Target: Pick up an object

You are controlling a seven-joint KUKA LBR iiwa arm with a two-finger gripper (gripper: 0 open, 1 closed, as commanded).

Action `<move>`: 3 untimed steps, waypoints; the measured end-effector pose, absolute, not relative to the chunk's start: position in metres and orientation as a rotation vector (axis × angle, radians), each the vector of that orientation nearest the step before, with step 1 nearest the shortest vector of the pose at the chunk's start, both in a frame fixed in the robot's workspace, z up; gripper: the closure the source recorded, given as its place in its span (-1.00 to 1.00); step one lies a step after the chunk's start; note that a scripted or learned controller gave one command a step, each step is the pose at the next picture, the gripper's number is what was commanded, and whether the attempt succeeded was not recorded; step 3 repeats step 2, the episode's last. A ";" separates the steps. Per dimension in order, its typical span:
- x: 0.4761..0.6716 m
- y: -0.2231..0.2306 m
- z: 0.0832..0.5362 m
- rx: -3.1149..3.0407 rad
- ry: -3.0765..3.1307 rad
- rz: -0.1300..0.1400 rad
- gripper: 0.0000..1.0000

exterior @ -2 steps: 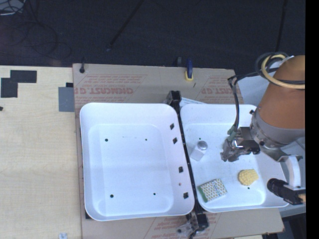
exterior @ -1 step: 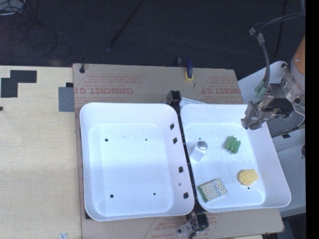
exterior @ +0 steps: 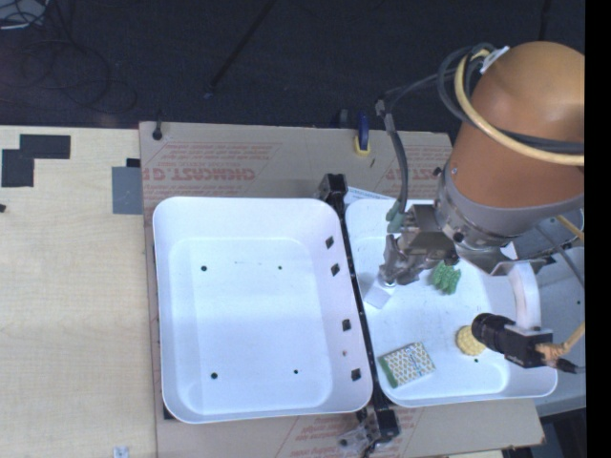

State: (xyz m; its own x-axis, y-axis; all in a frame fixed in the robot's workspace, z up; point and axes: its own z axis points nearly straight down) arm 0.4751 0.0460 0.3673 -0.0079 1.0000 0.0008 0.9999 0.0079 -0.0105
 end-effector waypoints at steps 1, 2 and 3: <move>0.475 -0.079 0.348 -2.234 -2.206 0.010 1.00; 0.476 0.003 0.394 -2.212 -2.230 -0.003 1.00; 0.476 0.003 0.394 -2.212 -2.230 -0.003 1.00</move>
